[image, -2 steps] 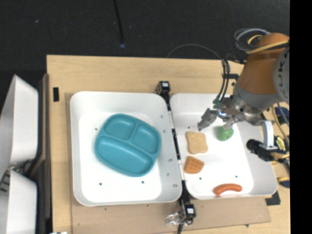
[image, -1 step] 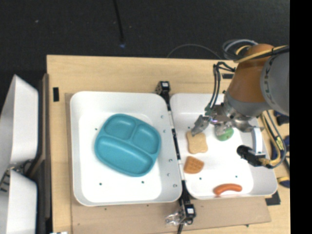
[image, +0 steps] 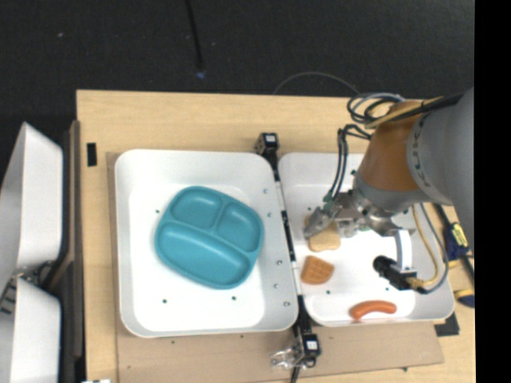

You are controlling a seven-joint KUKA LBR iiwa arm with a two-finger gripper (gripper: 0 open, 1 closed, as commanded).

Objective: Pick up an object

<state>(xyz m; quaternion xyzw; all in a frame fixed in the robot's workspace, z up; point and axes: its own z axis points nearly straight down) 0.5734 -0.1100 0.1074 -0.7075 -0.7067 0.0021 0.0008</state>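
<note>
Two shallow white bins sit side by side on the wooden bench (image: 200, 118), w/ black clips at the top and bottom of the seam between them. Left bin (image: 132, 294) carries a teal divided plate (image: 209, 236), three compartments, lying about mid-bin and tilted a bit, well apart from everything else. Nothing in that bin blocks the arm.

Right bin (image: 299, 174) holds three food-like objs. A pale tan bread-like piece (image: 324, 241) lies near the bin's left edge, roughly mid-height. Just below it, apart but near, is an orange-brown waffle-like piece (image: 317, 271), also close to the left edge. Toward the bottom edge, right of centre, lies a red-orange sausage-shaped obj (image: 373, 309), well apart from the other two.

Arm (image: 407, 162) reaches in from the right over the right bin's upper right part, grey w/ orange band, cables looping above the wrist and hiding that corner of the bin. Gripper (image: 329, 220) sits right at the top of the bread-like piece, touching or just above it; can't tell which. Whether gripper is open or closed: cannot tell, too small and blurred. A black fitting w/ white bracket hangs off the wrist to the lower right, over bare bin floor.

No readable labels or writing anywhere.
</note>
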